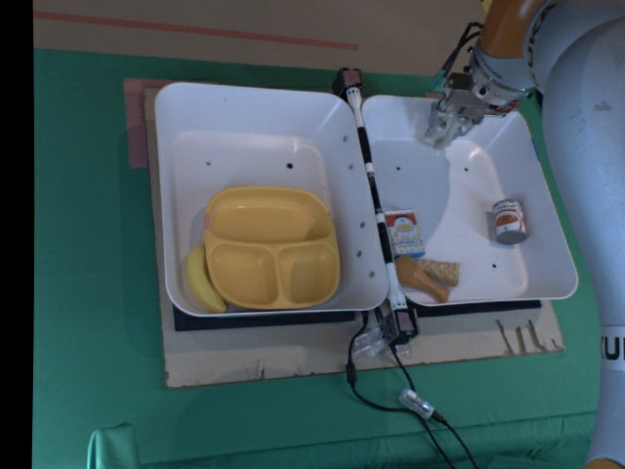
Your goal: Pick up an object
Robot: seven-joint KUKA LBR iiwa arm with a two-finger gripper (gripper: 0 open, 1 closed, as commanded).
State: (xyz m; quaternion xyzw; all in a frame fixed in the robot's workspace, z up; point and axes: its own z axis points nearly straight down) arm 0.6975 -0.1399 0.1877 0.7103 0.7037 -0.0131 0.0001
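1. Three small things lie in the right bin (pixel 547 262), any of them a candidate for picking: a small can (pixel 509 221) with a red and white label, standing near the right wall; a red and white carton (pixel 404 234) close against the left wall; and a tan, wedge-shaped piece of toy food (pixel 430 277) just below the carton, near the front wall.
2. The can stands well apart from the carton and the toy food, which lie just beside each other.
3. The gripper (pixel 441 135) hangs over the far part of the right bin, well apart from all three things, with bare white floor beneath it. Nothing sits between its fingers; whether they are spread or closed I cannot tell.
4. The grey arm (pixel 586 96) comes in from the right, its orange band (pixel 518 8) just above the wrist.
5. The left bin (pixel 244 125) holds a yellow divided tray (pixel 273 247) toward its front, with a banana (pixel 201 281) lying against the tray's left edge.
6. Both bins rest on cardboard (pixel 273 355) over a green cloth (pixel 88 262); a black cable (pixel 391 389) trails from between the bins toward the front.
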